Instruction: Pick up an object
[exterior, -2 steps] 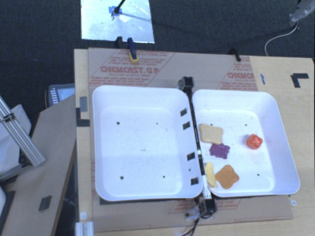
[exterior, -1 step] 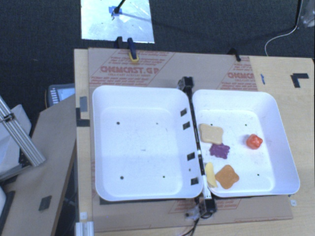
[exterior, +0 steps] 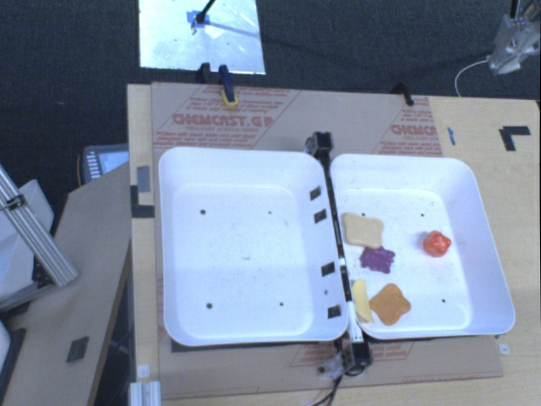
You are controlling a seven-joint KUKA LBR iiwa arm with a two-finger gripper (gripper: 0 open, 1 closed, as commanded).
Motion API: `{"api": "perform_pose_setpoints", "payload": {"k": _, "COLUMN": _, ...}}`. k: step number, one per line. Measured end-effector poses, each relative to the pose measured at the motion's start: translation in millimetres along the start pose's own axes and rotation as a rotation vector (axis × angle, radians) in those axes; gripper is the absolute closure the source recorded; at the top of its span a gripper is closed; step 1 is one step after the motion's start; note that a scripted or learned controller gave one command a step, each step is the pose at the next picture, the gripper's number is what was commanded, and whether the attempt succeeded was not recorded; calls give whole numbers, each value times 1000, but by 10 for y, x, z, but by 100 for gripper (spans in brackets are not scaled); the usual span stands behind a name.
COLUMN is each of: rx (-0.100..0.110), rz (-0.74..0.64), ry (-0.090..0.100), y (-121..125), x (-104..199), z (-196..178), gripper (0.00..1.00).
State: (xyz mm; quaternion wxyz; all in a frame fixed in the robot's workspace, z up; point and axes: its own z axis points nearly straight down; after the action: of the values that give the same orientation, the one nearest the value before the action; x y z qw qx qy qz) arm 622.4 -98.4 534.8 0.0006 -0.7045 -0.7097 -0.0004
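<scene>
Red and knobbly, the small toy (exterior: 436, 244) lies alone at the right bin's (exterior: 482, 197) right side; probably light, rigid, best pinched across its middle. Jaws: cannot tell.

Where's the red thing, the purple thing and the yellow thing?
Red thing (exterior: 437, 244): camera view, middle of its body, right bin.
Purple thing (exterior: 377, 260): camera view, its centre, right bin.
Yellow thing (exterior: 361, 300): camera view, middle of the strip, by the right bin's left wall.
</scene>
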Motion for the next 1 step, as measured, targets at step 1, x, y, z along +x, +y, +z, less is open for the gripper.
{"api": "perform_pose_setpoints", "payload": {"k": 1, "rx": -2, "rz": -1, "ry": 0, "y": -284, "x": 556, "z": -3, "gripper": 100}}
